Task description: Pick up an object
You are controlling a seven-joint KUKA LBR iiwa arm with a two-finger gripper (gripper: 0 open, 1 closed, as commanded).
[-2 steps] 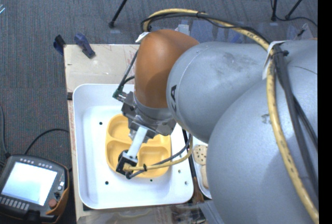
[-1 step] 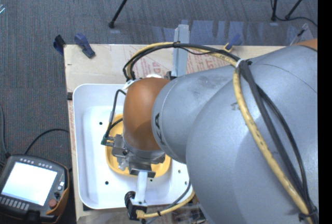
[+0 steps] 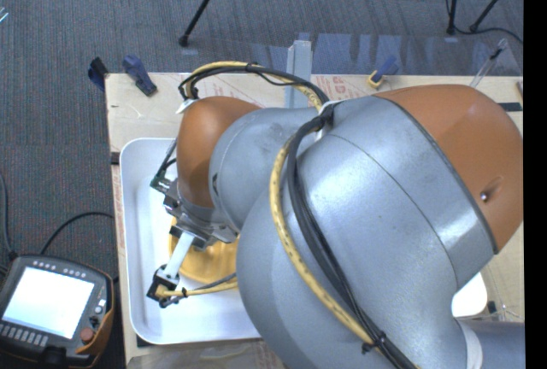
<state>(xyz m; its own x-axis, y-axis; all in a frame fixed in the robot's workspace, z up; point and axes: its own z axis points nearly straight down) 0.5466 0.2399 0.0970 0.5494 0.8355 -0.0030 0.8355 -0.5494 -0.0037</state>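
The arm [image 3: 359,231] is hogging most of the shot for us, a big grey body coming in from the right with its orange band [image 3: 205,145] sitting just above the wrist. The gripper [image 3: 192,226] is down inside the left bin [image 3: 137,188], roughly over the middle of the bin floor. The wrist housing covers the business end, so honestly we can't tell whether the jaws are wide, narrow or closed on anything.

The one pickable thing we can make out is a yellow object [image 3: 212,260], flat-looking and pale mustard in colour. It lies on the bin floor right under the jaws and a bit toward the arm's side of them, really close in. Whether it's touching them, we can't tell. Part of it runs under the arm's grey body, so its full shape is hidden from us.

On the far side of the jaws from the arm there's white bin floor, then the bin's rim. Up the frame from the jaws, at the bench [image 3: 128,107] edge, we see a blue clamp [image 3: 138,74], well apart from the gripper, and a smaller clamp [image 3: 383,68] further along to the right. Off the bench, down and left of the jaws, a teach pendant [image 3: 51,307] with a lit screen sits on the grey carpet [image 3: 51,17].
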